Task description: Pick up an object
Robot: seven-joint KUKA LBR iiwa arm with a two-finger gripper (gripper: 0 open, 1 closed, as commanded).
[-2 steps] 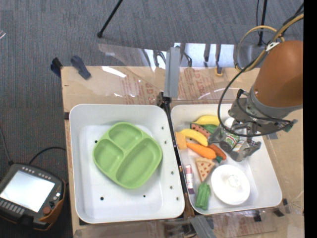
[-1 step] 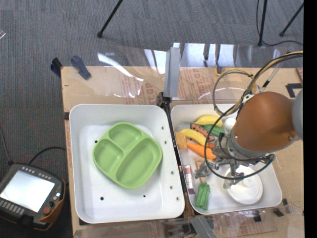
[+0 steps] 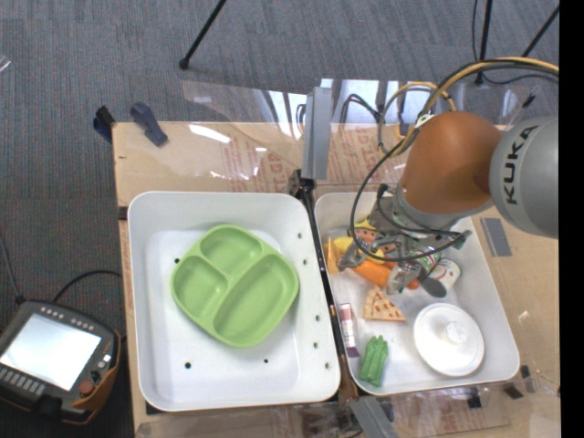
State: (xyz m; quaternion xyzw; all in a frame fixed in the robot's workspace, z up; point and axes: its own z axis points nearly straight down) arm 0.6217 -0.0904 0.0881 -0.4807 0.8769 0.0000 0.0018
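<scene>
The arm's orange wrist band hangs over the right bin (image 3: 500, 307), and the gripper (image 3: 399, 267) is down among a pile of small toy foods at the bin's upper middle. Just under it lies an orange carrot-like piece (image 3: 372, 271), with a yellow piece (image 3: 340, 246) to its left. A pizza slice (image 3: 384, 307) lies just below the gripper, and a green piece (image 3: 374, 359) and a white round lid (image 3: 448, 338) rest nearer the front. The wrist hides the fingertips.
The left bin (image 3: 146, 245) holds a green divided plate (image 3: 235, 284). A thin pink-and-white tube (image 3: 348, 327) lies along the right bin's left wall. A tablet controller (image 3: 50, 354) sits at the bottom left, off the bench. Cables loop above the arm.
</scene>
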